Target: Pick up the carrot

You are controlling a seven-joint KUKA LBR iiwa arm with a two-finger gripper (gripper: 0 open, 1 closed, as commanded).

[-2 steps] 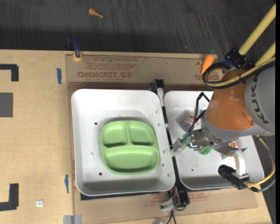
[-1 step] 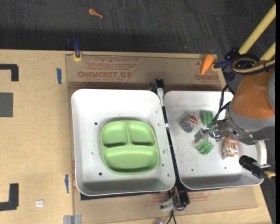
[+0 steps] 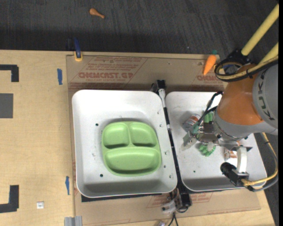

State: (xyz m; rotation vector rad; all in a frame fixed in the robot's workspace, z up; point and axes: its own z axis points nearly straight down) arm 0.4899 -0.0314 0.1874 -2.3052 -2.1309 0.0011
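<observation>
your target, the small orange carrot with a green tip (image 3: 209, 64), lies outside both bins, on the flat brown cardboard sheet (image 3: 115, 73) behind the right-hand shallow white bin (image 3: 185, 176), close to the sheet's far edge and just beside a loop of yellow and black cable (image 3: 232, 70). it sits well apart from where the arm is working, so you should judge the pick as not yet begun. a second small orange object (image 3: 96, 13) lies on the dark floor beyond the bench, too small for you to tell what it is. the grey arm with its orange band (image 3: 236, 108) hangs low over the right bin, likely because the program is searching among the bin's contents, not the cardboard. the two-finger gripper (image 3: 201, 134) points down among a clutter of small items there, including something green (image 3: 206, 150) just below it and a silvery piece (image 3: 191, 121) beside it; whether it touches either, you cannot tell. the jaws are hidden in that clutter, so you cannot tell how far apart they stand or whether anything is caught between them. the left-hand white bin (image 3: 84, 132) holds a light green divided plastic plate (image 3: 130, 148), lying flat near its middle.
</observation>
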